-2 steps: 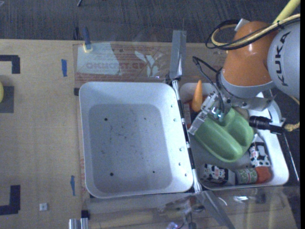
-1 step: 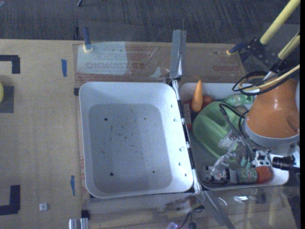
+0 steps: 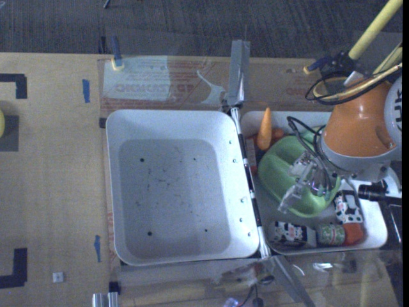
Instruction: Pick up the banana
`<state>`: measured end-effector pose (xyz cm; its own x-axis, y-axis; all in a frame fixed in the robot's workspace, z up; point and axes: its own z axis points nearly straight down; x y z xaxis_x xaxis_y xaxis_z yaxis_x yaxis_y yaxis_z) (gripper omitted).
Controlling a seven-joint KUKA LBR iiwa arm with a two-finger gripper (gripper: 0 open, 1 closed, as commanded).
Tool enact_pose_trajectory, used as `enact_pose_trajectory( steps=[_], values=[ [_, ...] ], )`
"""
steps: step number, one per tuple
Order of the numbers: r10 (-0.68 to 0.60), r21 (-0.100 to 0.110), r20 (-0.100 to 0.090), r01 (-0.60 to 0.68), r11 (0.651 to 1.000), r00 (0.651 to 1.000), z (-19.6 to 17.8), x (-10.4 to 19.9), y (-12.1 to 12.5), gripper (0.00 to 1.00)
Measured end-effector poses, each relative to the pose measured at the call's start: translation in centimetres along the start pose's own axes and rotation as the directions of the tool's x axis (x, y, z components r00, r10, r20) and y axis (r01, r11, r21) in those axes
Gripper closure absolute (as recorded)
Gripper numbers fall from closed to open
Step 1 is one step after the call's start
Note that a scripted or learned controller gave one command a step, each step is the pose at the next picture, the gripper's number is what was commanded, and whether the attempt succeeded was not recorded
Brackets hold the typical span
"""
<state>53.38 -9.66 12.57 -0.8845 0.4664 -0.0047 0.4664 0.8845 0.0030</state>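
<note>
My gripper (image 3: 301, 185) hangs low over the right bin (image 3: 377, 235), right above a large green rounded object (image 3: 281, 168) that fills the bin's middle. The grey arm with its orange band (image 3: 359, 125) comes in from the right and hides the bin's right part. The gripper's tip overlaps the green object's right side. I cannot tell whether it touches it.
An orange carrot (image 3: 264, 128) stands at the right bin's back left. A black-and-white box (image 3: 291, 233), a green-labelled can (image 3: 332, 235) and a small carton (image 3: 348, 208) lie along the front. The left bin (image 3: 121, 133) sits beside it. A yellow thing (image 3: 2, 123) lies at the bench's left edge.
</note>
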Motion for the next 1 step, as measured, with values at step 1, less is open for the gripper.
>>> enact_pose_trajectory(
  steps=[1],
  values=[
    [0.037, -0.004, 0.007, -0.037, 0.999, 0.999, 2.79, -6.94, 2.34, 0.0]
  ],
)
